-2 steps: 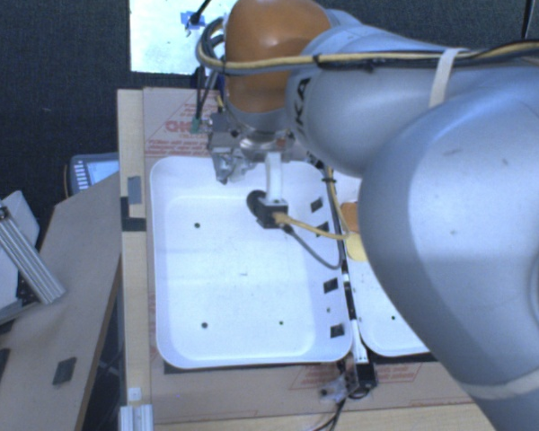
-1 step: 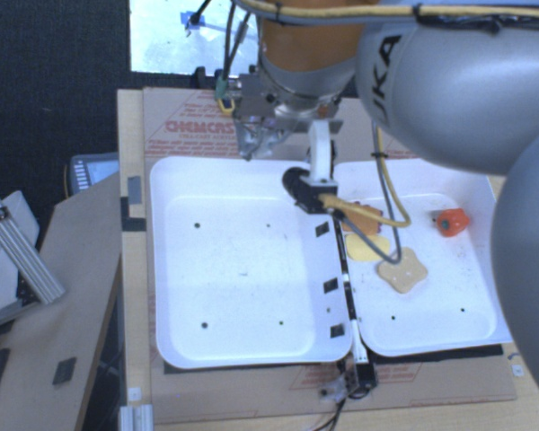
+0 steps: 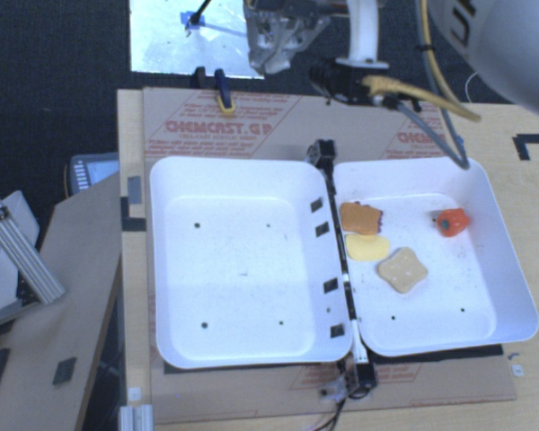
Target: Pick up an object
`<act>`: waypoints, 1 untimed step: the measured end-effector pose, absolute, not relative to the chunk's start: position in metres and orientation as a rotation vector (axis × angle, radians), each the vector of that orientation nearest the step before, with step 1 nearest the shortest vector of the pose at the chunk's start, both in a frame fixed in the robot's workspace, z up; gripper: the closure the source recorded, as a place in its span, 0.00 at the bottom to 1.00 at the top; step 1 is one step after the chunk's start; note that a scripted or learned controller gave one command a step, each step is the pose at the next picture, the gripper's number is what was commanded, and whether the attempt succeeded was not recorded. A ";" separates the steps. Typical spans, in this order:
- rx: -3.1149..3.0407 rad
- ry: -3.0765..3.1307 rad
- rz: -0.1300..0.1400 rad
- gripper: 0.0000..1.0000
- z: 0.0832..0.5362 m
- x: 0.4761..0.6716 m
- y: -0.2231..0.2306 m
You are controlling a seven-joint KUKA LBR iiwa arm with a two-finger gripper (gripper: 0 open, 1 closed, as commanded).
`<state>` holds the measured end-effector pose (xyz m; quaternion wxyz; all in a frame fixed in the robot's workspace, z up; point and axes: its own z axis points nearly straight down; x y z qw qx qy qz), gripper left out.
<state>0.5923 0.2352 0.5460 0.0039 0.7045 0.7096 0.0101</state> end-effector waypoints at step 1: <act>2.220 2.220 0.004 1.00 0.535 0.625 0.234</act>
